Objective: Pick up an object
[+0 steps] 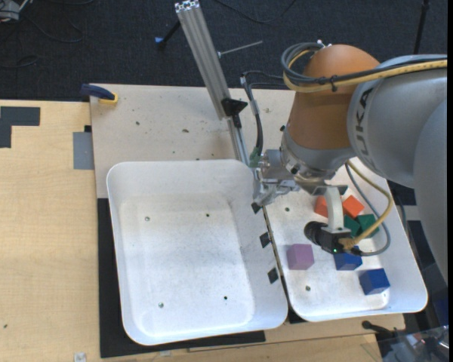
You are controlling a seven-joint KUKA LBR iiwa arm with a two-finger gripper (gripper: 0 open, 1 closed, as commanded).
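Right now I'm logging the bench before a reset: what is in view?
white bins: two, side by side on the bench
purple block: one, right bin, near the divide
blue blocks: two, right bin, near end
orange block: one, right bin, by the arm
green block: one, beside the orange one
aluminium bar: one, silver, slanting over the bench
blue clamp: one, bench's far left corner
arm: grey and orange, over the right bin

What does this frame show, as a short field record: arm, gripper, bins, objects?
arm: reaches in from the right, over the right bin
gripper: low at the right bin's upper left corner, near the divide between the bins
left bin: white, speckled floor
objects in right bin: purple cube, two blue cubes, orange block, green block
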